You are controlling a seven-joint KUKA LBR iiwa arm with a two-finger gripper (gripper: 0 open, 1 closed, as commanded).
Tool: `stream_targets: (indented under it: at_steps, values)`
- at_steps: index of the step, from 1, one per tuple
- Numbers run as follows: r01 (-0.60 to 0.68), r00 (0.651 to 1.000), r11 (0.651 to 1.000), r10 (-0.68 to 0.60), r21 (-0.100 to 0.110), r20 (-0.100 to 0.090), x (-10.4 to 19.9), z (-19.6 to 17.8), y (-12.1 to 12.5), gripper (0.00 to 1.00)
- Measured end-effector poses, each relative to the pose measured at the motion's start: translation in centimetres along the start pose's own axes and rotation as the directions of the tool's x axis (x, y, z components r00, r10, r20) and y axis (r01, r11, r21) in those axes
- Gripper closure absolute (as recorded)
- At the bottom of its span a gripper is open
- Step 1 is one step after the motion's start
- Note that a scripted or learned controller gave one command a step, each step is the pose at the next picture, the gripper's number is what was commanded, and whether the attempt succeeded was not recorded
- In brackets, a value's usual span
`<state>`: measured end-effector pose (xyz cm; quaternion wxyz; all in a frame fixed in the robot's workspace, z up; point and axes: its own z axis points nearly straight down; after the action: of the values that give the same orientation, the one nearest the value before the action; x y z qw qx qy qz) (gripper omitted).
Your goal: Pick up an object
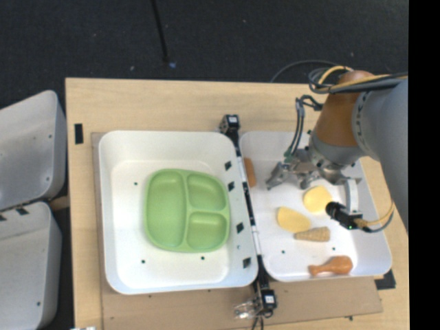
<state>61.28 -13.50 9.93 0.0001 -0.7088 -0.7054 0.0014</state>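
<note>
On your wooden surface (pixel 158 102) two white bins sit side by side. The left bin (pixel 117 253) carries a green divided plate (pixel 186 210), lying flat near its middle. The right bin (pixel 368 253) holds the loose pieces you could pick: a round pale yellow disc (pixel 317 199), a yellow wedge (pixel 293 218) just left of and below it, a tan cone-like piece (pixel 313 235) below the wedge, an orange drumstick-shaped piece (pixel 331 267) near the bin's front edge, and a thin orange stick (pixel 249 172) lying against the left wall.

Your arm (pixel 364 119) comes in from the right, and the pincer (pixel 294 174) hangs over the upper part of the right bin, above and left of the disc. Its fingers look spread apart (the view is soft there), with nothing between them.
</note>
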Motion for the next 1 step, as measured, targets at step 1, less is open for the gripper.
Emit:
stream_targets:
  at_steps: [1]
  values:
    - [-0.004,1.0,1.0,0.004,-0.005,0.0,-0.12,-1.29,0.12,1.0]
